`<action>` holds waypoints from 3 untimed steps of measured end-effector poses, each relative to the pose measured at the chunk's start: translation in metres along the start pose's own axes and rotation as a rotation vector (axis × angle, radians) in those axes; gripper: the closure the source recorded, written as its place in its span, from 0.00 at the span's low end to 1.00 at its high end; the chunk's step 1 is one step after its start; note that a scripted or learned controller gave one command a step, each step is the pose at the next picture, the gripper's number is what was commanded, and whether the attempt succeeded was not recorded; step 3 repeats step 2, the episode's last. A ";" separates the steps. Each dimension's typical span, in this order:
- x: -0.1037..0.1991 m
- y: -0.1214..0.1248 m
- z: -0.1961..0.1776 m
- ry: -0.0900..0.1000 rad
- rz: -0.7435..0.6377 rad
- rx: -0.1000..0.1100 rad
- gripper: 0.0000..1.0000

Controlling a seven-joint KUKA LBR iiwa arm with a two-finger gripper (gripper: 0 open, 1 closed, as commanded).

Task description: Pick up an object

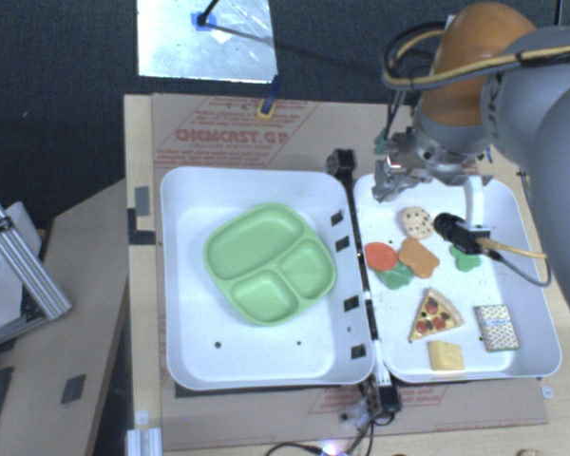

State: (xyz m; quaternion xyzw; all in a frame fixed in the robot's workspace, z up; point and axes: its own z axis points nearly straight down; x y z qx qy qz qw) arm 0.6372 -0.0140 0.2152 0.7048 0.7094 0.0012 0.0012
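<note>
The right bin (pixel 537 283) holds several toy foods. A round speckled cookie (pixel 417 221) lies near its back. An orange piece (pixel 419 257), a red slice (pixel 380 255) and a green leaf (pixel 394 275) sit bunched together in front of it. Toward the front are a pizza slice (pixel 433 314), a yellow cheese block (pixel 446 355) and a patterned wafer (pixel 496 327). My gripper (pixel 389 177) hangs over the bin's back left corner, just behind and left of the cookie. Nothing shows in its grasp.
A green divided plate (pixel 269 263) lies in the left bin (pixel 185 283). A black fitting with a yellow cable (pixel 461 233) hangs from the arm over a small green piece (pixel 467 260). The arm's orange band (pixel 470 65) looms over the back of the right bin.
</note>
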 end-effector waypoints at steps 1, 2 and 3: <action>0.000 -0.003 -0.001 -0.001 0.001 0.002 1.00; -0.005 0.004 -0.018 0.000 0.000 0.000 1.00; -0.005 0.004 -0.018 0.000 0.000 0.000 1.00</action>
